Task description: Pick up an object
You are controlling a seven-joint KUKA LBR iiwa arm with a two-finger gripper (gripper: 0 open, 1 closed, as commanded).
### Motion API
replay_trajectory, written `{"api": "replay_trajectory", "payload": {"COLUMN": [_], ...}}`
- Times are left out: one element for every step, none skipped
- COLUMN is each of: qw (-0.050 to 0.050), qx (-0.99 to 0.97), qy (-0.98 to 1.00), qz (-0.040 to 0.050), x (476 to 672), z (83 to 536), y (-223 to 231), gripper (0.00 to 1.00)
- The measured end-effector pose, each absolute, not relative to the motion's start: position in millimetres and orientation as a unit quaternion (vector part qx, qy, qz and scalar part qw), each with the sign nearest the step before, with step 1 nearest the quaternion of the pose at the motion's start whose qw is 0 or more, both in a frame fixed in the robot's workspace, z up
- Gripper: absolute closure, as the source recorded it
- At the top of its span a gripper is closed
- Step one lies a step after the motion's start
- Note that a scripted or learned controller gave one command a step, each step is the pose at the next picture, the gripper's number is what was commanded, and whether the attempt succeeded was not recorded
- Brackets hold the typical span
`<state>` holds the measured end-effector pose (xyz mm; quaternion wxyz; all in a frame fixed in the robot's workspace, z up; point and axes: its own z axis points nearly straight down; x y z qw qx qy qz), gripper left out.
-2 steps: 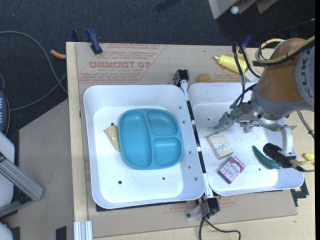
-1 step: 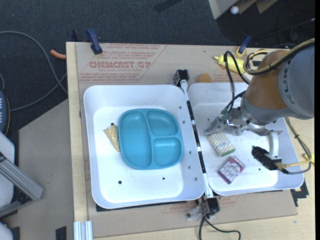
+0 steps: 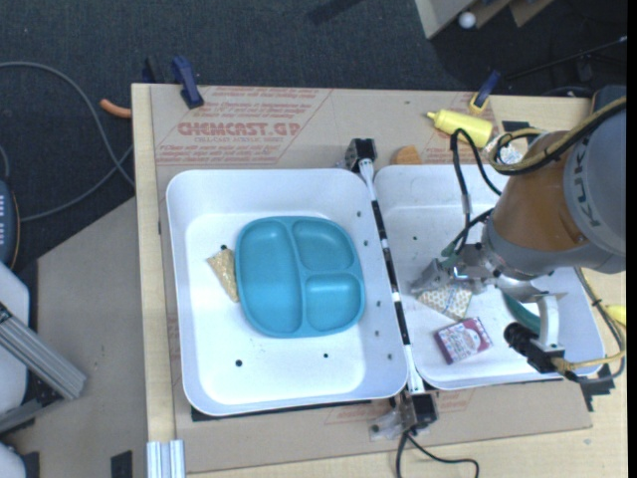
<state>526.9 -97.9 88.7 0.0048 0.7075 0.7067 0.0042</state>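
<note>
gripper (image 3: 445, 273) low in right bin (image 3: 418, 197) over patterned packet (image 3: 445, 298) | finger state unclear, cannot tell | descend centred, probably clear of pink packet (image 3: 462, 339)

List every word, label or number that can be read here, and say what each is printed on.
"CHEMCAST GP": large red print on the brown protective paper covering the bench top, behind the left bin.
Smaller red lines above and below it: too small to read.
"KU": part of a name on the grey arm.
Print on the small packet in the right bin: blurred, unreadable.
</note>
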Motion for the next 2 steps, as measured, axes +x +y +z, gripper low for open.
{"api": "replay_trajectory", "payload": {"qw": [0.001, -0.001], "qx": [0.707, 0.707], "qy": [0.707, 0.707], "qz": [-0.0001, -0.0003], "x": [614.5, 553.1], "z": [85, 84], "y": [-170, -107], "gripper": [0.0, 0.0]}}
